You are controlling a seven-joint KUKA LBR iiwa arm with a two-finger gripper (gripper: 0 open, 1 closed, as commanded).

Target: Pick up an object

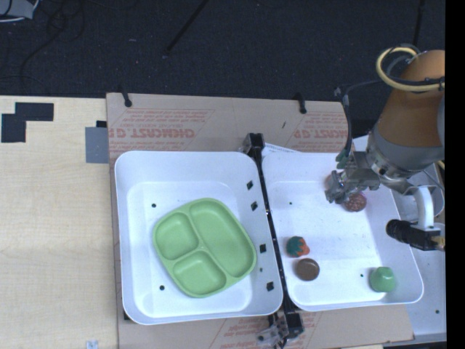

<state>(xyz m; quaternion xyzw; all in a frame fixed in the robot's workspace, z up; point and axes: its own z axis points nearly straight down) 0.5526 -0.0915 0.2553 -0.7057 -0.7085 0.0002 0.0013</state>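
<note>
Reddish disc (355,203): flat on the white floor of the right-hand bin (312,174), in the upper right part of that bin, right of centre in the frame. Small, round, speckled dull red and brown. Partly overlapped along its upper left edge by the end effector (341,188). Just below and slightly right of the end effector's tip, so close that touching or apart cannot be told.

End effector: grey metal, down low in the bin, reaching in from the right edge of the frame on the grey arm (407,126) with its orange band. Open or closed: cannot tell from this angle. Nothing seen clamped in it.

Lower in the same bin, well apart from the end effector: a small green and orange toy (296,247) near the bin's left wall, and a brown disc (307,270) just below it, close but whether touching cannot be told. Further right, near the lower right corner, a green lump (382,279), on its own.

Left-hand bin (138,174), in the middle of the frame: one light green divided plate (205,247) with three compartments, lying flat and turned at an angle.

Between the two bins, a black strip (266,220) running from top to bottom. Under both bins, a brown cardboard sheet (218,122) with red print, on the pale wooden tabletop (51,217).
</note>
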